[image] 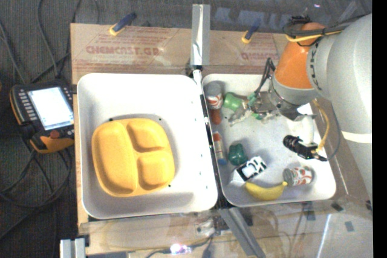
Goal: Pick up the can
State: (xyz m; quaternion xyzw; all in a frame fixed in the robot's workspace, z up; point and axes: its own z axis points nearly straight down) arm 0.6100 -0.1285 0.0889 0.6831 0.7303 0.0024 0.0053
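Can: you'll find it standing upright in the far left corner of the right bin, close against the wall shared with the other bin. Its silver top faces up, with a reddish body below.

Gripper: it sits low over the far half of the right bin, to the right of the can and apart from it. You cannot tell from this view how far it is open, and nothing can be seen held in it.

Arm: it reaches in from the right, with the orange band above the wrist over the bin's far right part.

Nearest neighbour: a light green object lies between the can and the gripper — just beside the can, and so close to the gripper that you cannot tell whether they touch.

Near half of the right bin: you have a dark green item, a black-and-white item just beside it, a banana along the near wall, and a red-and-white cylinder at the banana's right end.

Left bin: it holds a yellow divided plate — well apart from the can.

Off the bench: a handheld pendant with a lit screen lies to the left.
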